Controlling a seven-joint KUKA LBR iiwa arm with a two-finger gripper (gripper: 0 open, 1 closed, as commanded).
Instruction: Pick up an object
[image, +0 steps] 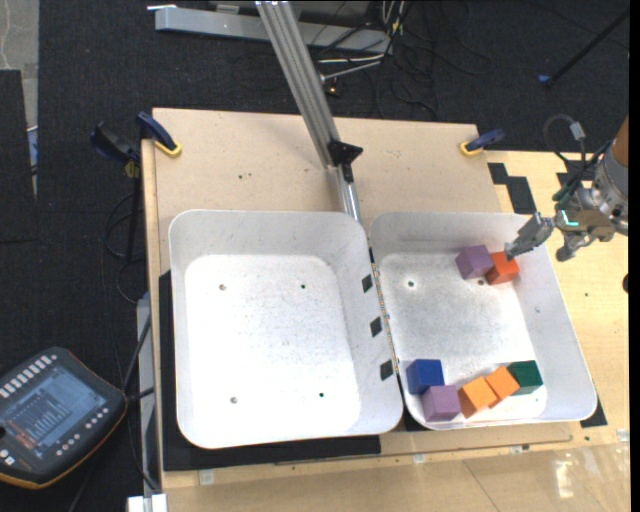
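My gripper is hanging over the far right rim of the right bin, and I am seeing its two fingers spread apart with nothing between them, one finger reaching down toward the orange block. That small orange block is sitting near the bin's upper right corner, touching a purple block on its left side. I am judging it to be the nearest candidate: it is looking like a light, rigid cube with flat faces, probably foam or wood, so it should be taking a firm pinch without deforming. I am planning to close on the two faces that stand free of the purple neighbour, since the touching side is leaving no room for a finger. Along the near edge of the same bin I am seeing a blue block, a second purple block, a larger orange block and a green block, crowded together. The left bin is lying beside it.
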